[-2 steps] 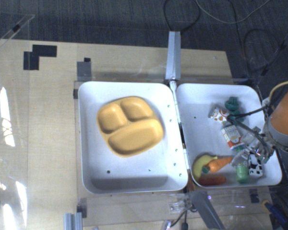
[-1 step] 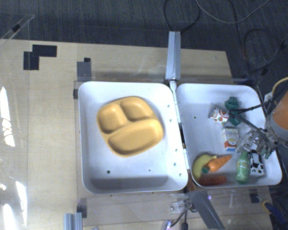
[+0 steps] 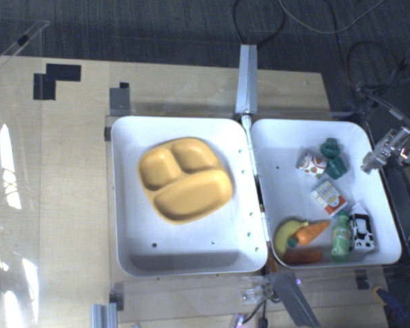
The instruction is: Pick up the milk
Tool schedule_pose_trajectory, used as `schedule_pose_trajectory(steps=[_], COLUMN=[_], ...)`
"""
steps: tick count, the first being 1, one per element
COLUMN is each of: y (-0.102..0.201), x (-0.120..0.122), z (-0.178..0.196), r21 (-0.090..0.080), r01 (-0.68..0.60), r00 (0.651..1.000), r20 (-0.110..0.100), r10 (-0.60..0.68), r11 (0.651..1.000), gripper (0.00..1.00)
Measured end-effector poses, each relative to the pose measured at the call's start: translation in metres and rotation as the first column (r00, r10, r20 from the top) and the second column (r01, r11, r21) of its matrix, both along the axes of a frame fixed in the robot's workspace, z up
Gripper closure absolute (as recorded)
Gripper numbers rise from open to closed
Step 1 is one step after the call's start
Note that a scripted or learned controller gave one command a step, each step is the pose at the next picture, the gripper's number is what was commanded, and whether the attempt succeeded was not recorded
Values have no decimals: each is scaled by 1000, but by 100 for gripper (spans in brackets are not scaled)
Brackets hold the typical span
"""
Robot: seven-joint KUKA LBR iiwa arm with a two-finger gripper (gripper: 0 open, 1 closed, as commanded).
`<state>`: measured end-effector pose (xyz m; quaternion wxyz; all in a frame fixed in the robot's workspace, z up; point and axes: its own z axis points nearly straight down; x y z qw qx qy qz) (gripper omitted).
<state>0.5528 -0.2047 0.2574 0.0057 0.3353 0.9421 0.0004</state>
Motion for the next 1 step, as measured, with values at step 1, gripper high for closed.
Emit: schedule_pose_trajectory(steps=[1], y=[0], x=[0], z=[0], r21=[0], r01=[0], r00=[1000], r20=[-1], r10=[0], r11=[1000], gripper=[0])
